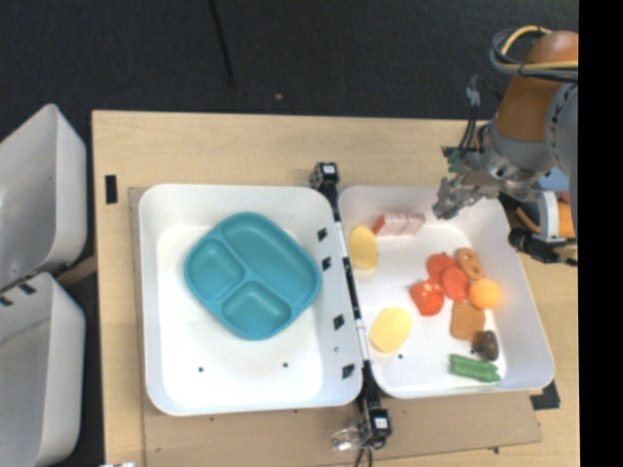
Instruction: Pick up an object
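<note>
I see the arm coming in over the right bin's far right corner, wrist bent down so the gripper hangs near that bin's far edge, just beside a pale pink packet; nothing sits between its fingers, and I cannot tell whether they are apart or together. The toy foods lie across the right bin: a yellow piece by its left edge, red pieces and an orange ball mid-bin, a green pod at the near right corner. A teal divided plate lies in the left bin.
</note>
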Controlling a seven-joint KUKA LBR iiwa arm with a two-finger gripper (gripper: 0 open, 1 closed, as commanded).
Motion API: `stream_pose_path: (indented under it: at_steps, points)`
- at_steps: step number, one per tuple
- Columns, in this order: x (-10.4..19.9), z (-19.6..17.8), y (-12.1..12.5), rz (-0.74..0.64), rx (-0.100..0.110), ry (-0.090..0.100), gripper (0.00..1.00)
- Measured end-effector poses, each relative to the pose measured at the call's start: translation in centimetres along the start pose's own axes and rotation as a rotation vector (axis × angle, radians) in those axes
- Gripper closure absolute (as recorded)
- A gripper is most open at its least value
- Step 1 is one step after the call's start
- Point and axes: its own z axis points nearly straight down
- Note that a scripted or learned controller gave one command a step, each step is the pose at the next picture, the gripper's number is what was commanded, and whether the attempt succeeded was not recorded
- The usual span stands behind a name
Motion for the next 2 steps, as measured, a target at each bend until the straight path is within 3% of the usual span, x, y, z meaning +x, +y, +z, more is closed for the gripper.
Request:
stream_pose_path:
  at_steps: [2]
  points:
    - [-0.4, -6.7, 0.0, -0.001, 0.003, 0.001, 1.0]
